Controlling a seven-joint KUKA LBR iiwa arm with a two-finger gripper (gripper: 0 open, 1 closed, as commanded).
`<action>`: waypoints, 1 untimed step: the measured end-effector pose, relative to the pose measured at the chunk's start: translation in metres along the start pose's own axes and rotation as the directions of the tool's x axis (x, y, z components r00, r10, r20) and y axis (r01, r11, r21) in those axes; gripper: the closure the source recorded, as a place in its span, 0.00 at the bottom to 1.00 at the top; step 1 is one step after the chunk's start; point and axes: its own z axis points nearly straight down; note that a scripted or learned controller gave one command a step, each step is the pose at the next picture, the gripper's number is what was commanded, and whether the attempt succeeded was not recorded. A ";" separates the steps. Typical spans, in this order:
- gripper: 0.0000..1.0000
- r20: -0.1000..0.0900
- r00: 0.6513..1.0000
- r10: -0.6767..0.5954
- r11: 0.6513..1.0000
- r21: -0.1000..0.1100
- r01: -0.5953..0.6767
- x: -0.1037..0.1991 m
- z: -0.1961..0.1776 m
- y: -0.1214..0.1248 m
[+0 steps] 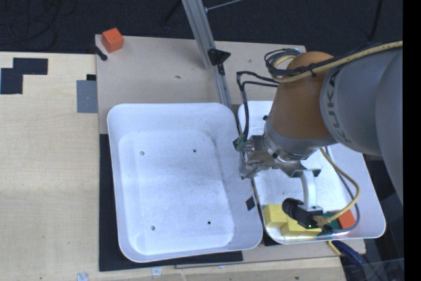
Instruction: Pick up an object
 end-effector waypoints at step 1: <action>1.00 -0.002 1.000 -0.005 1.000 -0.021 0.005 0.044 -0.257 -0.040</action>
